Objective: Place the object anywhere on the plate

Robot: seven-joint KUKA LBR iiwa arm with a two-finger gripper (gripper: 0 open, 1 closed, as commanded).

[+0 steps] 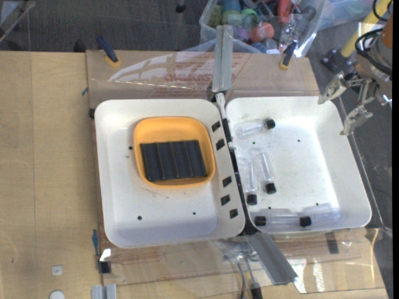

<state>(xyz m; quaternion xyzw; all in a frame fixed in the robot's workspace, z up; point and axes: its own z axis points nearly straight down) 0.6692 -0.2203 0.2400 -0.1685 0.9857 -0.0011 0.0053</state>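
A: Left bin [112,223] — orange plate [144,131] with a dark ribbed block [173,160] lying flat on it, well inside the rim. By the look of it the object already rests on the plate.

B: And the right bin [352,198]?

A: Several clear tubes with black caps [269,124], scattered; one long tube [283,218] along the near wall.

B: Gripper?

A: At the top right, just past the right bin's far corner, a pale metal gripper [349,101] hangs over the desk [37,136]. It carries nothing that I can see; whether it is spread or closed I cannot tell, the view there is cluttered.

B: How would the block handle?

A: My guess — stiff, fairly light, with grooves that give some purchase. Take it across the short sides, near the middle.

B: Room?

A: Open floor all round the plate in the left bin. The divider [225,167] between the bins and the raised rims are the edges to clear.
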